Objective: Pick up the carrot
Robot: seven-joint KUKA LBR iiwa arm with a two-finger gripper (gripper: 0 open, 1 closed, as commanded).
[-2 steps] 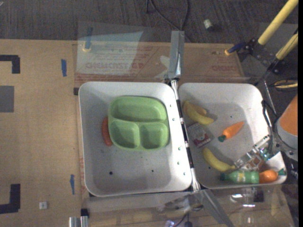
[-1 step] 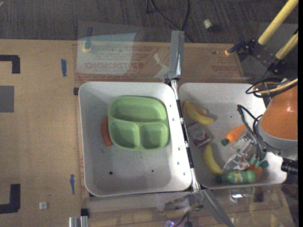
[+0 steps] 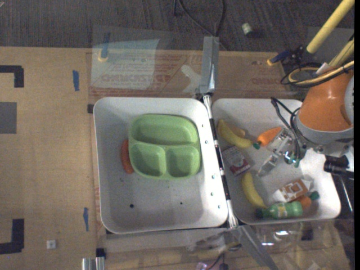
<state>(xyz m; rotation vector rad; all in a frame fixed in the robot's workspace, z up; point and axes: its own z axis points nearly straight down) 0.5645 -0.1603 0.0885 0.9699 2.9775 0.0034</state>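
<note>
cardboard covers the bench under two white bins, and the carrot [image 3: 269,135] lies in the right bin [image 3: 332,210], just above and beside the end effector [image 3: 279,153]. whether its fingers are spread or pressed together i cannot tell. a good grasp likely means centring over the carrot's middle, clear of the banana [image 3: 233,135].

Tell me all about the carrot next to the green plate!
The carrot is orange, small and smooth, perhaps a plastic toy. It lies flat on the floor of the left white bin, pressed against the left edge of the green divided plate, which hides part of it. Its long side runs up and down the picture. The gripper is far off, over the other bin.
</note>
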